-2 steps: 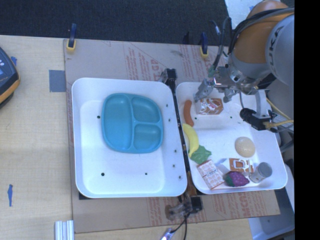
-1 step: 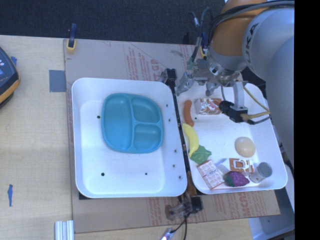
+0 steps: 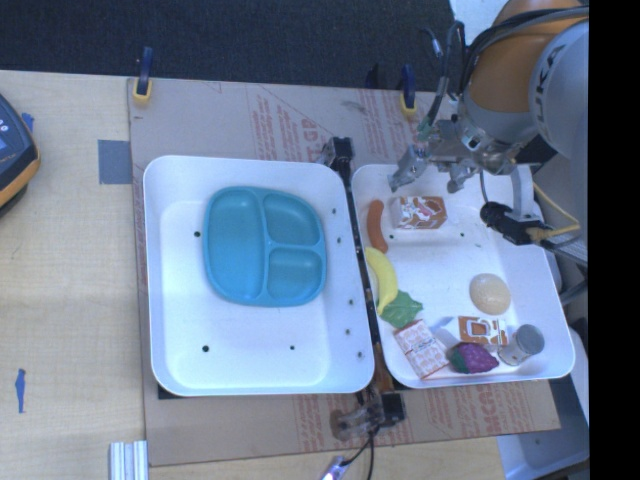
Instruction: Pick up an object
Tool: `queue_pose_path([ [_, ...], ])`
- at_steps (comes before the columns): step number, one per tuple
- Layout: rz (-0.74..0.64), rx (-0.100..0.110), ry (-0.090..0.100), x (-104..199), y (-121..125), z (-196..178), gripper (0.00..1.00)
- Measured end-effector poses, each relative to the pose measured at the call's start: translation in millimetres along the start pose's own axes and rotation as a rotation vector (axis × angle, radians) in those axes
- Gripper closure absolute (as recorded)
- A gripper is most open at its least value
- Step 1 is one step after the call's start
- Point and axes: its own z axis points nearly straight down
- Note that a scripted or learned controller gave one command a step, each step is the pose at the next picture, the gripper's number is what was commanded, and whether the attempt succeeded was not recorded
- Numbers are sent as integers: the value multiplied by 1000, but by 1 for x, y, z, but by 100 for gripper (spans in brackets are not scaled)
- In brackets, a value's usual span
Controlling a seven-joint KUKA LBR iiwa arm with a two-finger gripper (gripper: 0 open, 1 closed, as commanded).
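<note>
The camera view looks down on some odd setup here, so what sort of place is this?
Probably a robot lab test bench. A grey and orange arm reaches over two white bins on clamped cardboard; the right bin holds toy food such as a banana, and the left a blue divided plate.

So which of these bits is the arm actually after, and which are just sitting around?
Part of the job, in the right bin:
gripper, snack packet, sausage, banana, egg, purple toy, small can.

Just lying about:
blue divided plate in the left bin, yellow-edged device.
</note>
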Motion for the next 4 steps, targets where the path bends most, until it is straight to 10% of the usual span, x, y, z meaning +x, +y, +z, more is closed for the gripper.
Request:
queue_pose_path([
  [1, -4, 5, 1, 66, -8, 0, 0],
  [2, 0, 1, 0, -33, -2, 16, 0],
  [3, -4, 5, 1, -11, -1, 52, 0],
  [4, -5, 6, 0, -12, 0, 41, 100],
])
